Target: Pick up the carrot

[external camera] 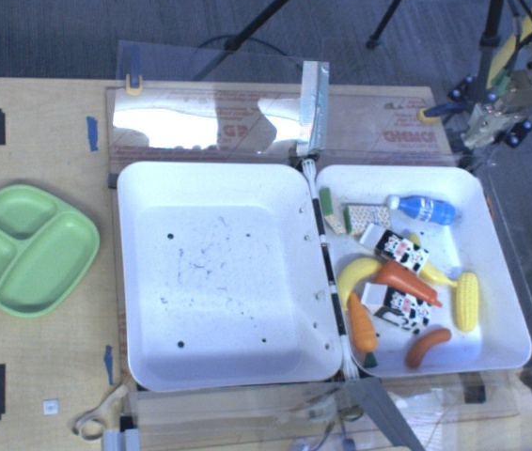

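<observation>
An orange carrot (pixel 360 320) with a green stem end lies along the left wall of the right bin (pixel 503 280), near its front. A second, redder carrot-like piece (pixel 405 281) rests on the pile in the middle of that bin, between two cow-patterned boxes. My gripper (pixel 493 124) hangs at the upper right, beyond the right bin's far right corner, well away from both carrots and with nothing visibly in it.
The right bin also holds a banana (pixel 357 273), a corn cob (pixel 467 301), a sausage (pixel 428 347), a blue bottle (pixel 424 210) and a cracker box (pixel 366 216). The left bin (pixel 219 271) lies beside it. A green divided plate (pixel 23 249) sits far left.
</observation>
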You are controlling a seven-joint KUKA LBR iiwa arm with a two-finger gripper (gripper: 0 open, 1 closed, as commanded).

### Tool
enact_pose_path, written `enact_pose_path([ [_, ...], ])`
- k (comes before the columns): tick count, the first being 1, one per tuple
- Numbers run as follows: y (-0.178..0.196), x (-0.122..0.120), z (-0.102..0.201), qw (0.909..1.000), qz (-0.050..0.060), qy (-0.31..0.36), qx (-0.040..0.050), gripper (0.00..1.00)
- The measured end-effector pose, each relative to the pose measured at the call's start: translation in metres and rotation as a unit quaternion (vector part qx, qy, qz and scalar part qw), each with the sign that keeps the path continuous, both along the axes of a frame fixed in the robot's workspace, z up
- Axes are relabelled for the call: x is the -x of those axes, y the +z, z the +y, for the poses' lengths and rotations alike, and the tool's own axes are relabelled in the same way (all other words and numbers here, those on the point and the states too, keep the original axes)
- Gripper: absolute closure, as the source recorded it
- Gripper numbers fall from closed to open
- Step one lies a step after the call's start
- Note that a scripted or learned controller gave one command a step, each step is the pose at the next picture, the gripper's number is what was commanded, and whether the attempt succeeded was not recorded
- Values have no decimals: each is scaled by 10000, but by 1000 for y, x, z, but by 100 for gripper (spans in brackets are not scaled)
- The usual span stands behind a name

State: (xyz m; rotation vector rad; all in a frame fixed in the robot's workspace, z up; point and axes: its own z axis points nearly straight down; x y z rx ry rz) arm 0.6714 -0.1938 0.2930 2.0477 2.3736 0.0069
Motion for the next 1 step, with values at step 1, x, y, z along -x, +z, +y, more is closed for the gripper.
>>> enact_pose_path([
  [1,67,3,-29,9982,19,593,9,100],
])
